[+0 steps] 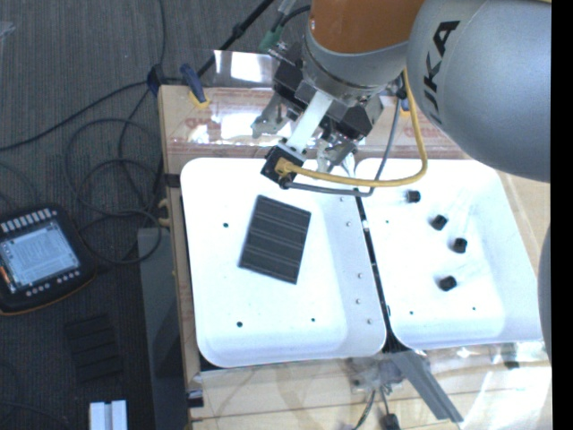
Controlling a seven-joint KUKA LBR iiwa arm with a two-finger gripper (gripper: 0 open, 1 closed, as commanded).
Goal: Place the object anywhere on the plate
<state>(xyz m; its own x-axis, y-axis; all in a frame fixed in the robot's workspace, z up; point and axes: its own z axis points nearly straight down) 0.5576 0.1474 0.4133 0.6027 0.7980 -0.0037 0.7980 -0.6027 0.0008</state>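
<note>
small black pieces [446, 283] dot the right bin [483, 330] well right of the gripper [304, 155], the dark ribbed plate [276, 238] lies just below it in the left bin [206, 330], grip state unclear, so picking likely comes next.

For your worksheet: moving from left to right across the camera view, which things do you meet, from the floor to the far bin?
Handheld control pendant on the floor → dark ribbed plate in the left bin → four small black objects in the right bin.
</note>
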